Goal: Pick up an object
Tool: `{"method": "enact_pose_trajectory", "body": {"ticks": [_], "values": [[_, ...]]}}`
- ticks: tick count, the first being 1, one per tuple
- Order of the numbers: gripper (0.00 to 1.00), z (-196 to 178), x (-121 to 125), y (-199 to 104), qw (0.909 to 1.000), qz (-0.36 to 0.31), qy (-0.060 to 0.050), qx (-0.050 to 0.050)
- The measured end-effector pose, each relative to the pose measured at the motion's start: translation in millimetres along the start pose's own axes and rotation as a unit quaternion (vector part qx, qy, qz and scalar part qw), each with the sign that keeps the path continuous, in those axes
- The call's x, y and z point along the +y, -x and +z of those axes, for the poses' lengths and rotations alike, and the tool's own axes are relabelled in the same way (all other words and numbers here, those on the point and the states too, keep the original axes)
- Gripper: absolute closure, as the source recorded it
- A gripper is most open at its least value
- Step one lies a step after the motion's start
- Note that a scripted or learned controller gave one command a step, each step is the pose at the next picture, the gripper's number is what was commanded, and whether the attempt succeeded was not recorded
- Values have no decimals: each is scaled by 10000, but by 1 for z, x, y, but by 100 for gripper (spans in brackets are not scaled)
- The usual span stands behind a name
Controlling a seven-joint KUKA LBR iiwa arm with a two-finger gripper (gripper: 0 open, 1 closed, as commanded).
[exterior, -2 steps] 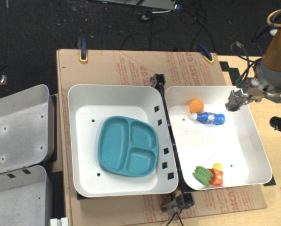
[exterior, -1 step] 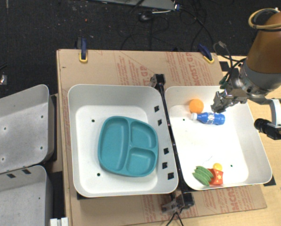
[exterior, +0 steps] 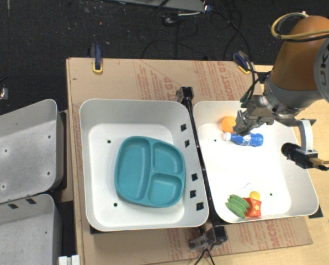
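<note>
My gripper hangs over the upper part of the right bin, its fingertips right at a small blue bottle with a white cap that lies on its side. Just left of the fingers sits an orange ball. I cannot make out the gap between the fingers, and the bottle rests on the bin floor. Near the bin's front edge lie a green pepper-like toy and a red and yellow toy.
The left bin holds a teal divided plate. A black divider with clips runs between the bins. A black fitting on a white bracket juts over the right bin's right side. Grey trays lie at far left.
</note>
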State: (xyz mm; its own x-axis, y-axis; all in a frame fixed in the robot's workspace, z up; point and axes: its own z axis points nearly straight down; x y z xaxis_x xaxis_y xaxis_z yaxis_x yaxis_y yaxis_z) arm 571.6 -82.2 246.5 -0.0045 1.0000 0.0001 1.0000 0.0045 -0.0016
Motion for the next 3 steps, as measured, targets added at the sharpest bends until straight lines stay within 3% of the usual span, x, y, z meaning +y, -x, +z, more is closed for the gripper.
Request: {"method": "enact_pose_trajectory", "body": {"ticks": [3], "values": [[100, 15, -21, -153, 10000, -2, -1, -1]]}}
